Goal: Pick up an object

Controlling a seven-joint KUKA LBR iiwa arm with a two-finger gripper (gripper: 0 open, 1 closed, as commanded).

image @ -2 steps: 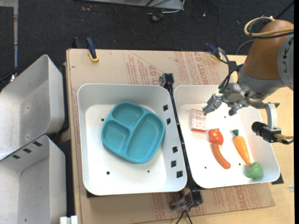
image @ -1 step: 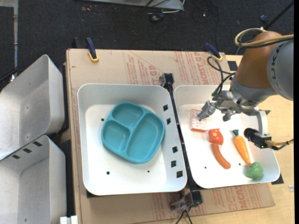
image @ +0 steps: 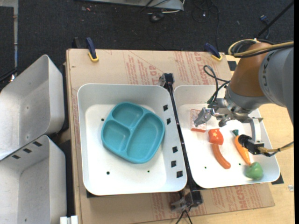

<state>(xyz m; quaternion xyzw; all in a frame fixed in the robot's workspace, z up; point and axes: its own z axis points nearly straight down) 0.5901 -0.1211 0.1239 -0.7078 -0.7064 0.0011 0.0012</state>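
On the cardboard-covered surface [image: 121, 62] we see two white bins; the left bin [image: 88, 125] holds a teal divided plate [image: 133, 132]. Over the right bin [image: 271, 146], our pincer [image: 204, 117] hangs near an orange toy [image: 217, 146]; its spread we cannot tell.

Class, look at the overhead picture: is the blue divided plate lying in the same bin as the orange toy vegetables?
No. The blue divided plate lies in the left bin, while the orange toy vegetables lie in the right bin.
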